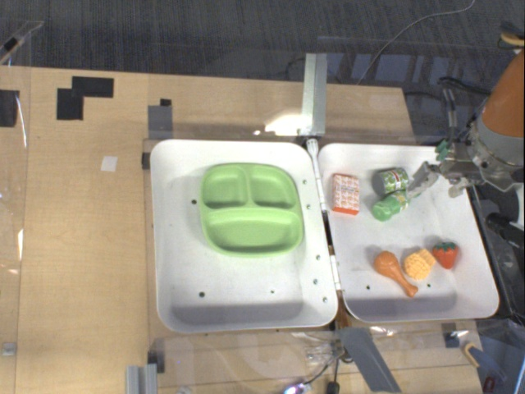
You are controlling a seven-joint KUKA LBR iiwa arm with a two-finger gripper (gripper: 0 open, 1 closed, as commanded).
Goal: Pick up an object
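Observation:
The right bin (472, 253) holds several small items. A red and white packet (345, 194) lies near its left wall. A green can (390, 179) lies on its side, with a small green piece (385, 209) just below it. Nearer the front are an orange drumstick (394, 271), a yellow corn piece (420, 263) and a red strawberry (445, 254). My gripper (435, 183) hangs over the bin's upper right, just right of the can. Its fingers are spread open with nothing between them. One fingertip (414, 187) reaches close to the can and the green piece.
The left bin (176, 294) carries a green divided plate (250, 209). A metal post (315, 97) stands behind the seam between the bins. The arm's orange band (504, 105) and cables crowd the right side.

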